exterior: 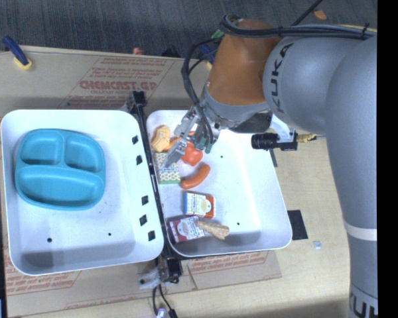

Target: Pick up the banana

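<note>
Looking down from the camera view, the banana (pixel 161 138), probably a light, smooth, stiff toy, lies in the right bin (pixel 252 197) at its upper left, close against the dividing wall. The tool (pixel 184 146) hovers just beside it, fingers spread, holding nothing. Take it across its middle; open floor lies rightward.

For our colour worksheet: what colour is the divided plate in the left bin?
Light blue plate, camera view.

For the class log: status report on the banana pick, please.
Gripper low in right bin. Banana not identifiable among the toy food. Orange sausage just beside gripper.
</note>
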Tool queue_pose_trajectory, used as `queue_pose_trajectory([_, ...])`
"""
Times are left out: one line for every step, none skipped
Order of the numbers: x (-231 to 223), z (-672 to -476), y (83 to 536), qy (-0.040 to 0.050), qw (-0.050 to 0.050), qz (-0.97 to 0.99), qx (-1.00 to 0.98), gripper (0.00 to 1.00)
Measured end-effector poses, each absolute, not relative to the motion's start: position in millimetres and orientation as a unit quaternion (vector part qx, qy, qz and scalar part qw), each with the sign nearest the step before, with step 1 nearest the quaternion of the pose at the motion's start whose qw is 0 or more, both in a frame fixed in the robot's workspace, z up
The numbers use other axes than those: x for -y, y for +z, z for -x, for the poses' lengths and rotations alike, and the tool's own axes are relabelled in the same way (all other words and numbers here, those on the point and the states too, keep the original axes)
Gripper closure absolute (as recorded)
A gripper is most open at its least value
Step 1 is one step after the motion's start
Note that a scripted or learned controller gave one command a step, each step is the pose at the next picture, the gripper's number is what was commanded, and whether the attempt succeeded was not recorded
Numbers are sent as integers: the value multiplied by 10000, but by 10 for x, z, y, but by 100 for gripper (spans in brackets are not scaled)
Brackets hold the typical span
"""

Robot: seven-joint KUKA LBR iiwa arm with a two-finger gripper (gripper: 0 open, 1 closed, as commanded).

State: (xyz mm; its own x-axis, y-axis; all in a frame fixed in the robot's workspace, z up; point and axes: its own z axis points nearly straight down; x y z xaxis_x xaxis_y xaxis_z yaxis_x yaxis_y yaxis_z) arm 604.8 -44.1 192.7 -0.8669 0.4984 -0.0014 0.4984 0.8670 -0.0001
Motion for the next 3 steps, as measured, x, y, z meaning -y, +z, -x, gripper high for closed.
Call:
queue_pose_trajectory([445, -6044, 1921, -5, 1, -2584, -9660, 0])
queue_pose_trajectory([-278, -4759, 1994, -6, -17, -2989, -9543, 0])
queue_pose_trajectory([-273, -4767, 2097, -12, -17, -2973, -9548, 100])
